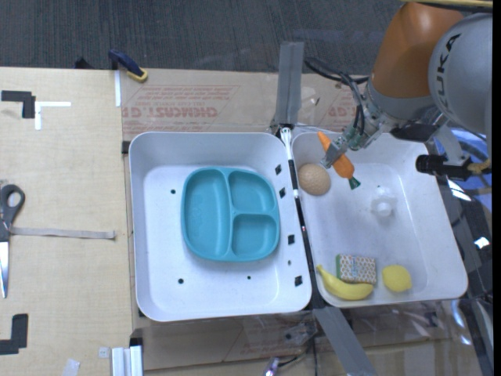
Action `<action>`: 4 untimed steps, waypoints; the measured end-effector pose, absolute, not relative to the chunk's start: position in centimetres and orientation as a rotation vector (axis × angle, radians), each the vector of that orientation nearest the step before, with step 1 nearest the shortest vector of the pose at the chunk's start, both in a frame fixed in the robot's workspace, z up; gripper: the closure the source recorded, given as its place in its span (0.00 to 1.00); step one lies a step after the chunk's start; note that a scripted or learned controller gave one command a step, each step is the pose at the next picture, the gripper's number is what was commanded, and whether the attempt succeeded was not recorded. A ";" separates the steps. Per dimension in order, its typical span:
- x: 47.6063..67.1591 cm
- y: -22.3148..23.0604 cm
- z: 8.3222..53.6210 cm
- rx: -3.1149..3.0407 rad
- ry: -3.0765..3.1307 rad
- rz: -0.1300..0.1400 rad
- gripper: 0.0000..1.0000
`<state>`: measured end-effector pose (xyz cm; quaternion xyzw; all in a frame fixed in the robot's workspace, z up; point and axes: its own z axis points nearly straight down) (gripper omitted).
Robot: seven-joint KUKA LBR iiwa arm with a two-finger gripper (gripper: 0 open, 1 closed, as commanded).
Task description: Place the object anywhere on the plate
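Above the right bin (438, 233), we see the gripper (350, 141) poised at the bin's far left corner with a toy carrot (335, 158) at its tips. The fingers appear closed on the carrot's orange body, though the glare and small scale leave us unable to swear to a firm pinch. We judge the carrot lifted clear of the bin floor.

The carrot's long axis runs on a diagonal, from upper left to lower right in the camera view. Its orange point aims toward the far left corner and its green stub points down toward the middle of the bin.

Just beside it, lower left, rests a tan egg-shaped ball (314, 179). Near the front wall lie a banana (344, 286), a small patterned sponge (357, 268) touching it, and a lemon (397, 278).

The teal divided plate (231, 213) sits in the left bin (156, 288), well apart from the carrot, across the wall shared by the two bins.

We see two risks from here. A grip taken off-centre on a tapering body may let the carrot swivel or slip out during the crossing. A low carry may also catch the green end on the dividing wall and knock it loose before it reaches the plate
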<state>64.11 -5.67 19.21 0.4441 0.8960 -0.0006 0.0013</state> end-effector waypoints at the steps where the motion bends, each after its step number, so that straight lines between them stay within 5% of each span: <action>1: 58.5 2.1 24.5 0.994 2.978 0.001 1.00; 2: 55.6 7.2 26.9 0.470 3.103 0.001 1.00; 3: 55.7 7.2 26.9 0.471 3.102 0.001 0.00; 4: 55.1 10.1 32.1 0.929 2.996 0.001 0.00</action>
